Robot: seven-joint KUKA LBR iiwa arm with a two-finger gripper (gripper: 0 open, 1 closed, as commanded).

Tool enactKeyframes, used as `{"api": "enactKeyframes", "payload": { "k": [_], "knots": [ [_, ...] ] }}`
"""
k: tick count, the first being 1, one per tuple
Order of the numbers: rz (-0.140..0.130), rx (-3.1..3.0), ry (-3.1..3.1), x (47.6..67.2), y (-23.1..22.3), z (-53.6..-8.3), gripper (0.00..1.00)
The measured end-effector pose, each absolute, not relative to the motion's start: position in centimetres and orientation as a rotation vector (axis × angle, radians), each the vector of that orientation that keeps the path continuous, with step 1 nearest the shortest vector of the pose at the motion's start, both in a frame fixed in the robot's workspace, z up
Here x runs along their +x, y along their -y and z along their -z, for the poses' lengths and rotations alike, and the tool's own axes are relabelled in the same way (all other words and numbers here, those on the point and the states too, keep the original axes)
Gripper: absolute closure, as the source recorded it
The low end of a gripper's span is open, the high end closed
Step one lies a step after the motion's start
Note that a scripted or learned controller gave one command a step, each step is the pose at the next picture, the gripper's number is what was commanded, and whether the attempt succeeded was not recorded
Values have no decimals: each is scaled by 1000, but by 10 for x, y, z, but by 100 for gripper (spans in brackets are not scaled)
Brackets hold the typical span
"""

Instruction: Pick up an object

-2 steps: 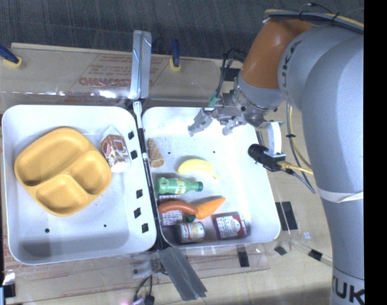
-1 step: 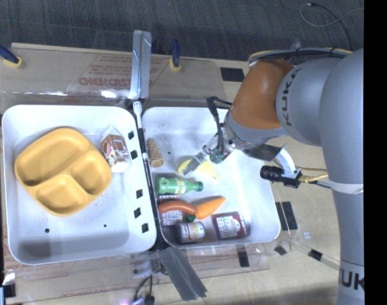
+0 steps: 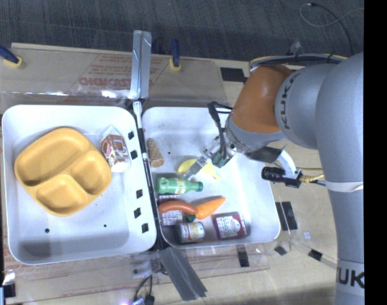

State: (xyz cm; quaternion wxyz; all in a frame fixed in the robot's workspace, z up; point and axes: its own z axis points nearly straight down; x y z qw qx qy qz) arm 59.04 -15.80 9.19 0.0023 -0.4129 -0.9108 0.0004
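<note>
Where the bins meet, the left bin holds a yellow divided tray and a packet. Right bin: green bottle, carrot, two jars; labels unreadable. Gripper touches a yellow item; jaws' state indeterminable.

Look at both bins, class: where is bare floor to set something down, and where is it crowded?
Left bin: bare floor below the yellow tray, toward the near wall. Right bin: bare at the top, above the gripper. Crowded: its lower half, with green bottle, carrot and jars.

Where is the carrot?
The carrot lies in the right bin, near its front edge, just below the green bottle and above the two jars.
</note>
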Motion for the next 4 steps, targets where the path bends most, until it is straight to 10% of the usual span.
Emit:
{"api": "enactKeyframes", "payload": {
  "k": [1,3,4],
  "knots": [
    [-2,-1290,2861,591,159,-103,100],
    [-2,-1728,2625,580,145,-92,100],
    [1,-1765,2599,592,76,-213,100]
  ]
}}
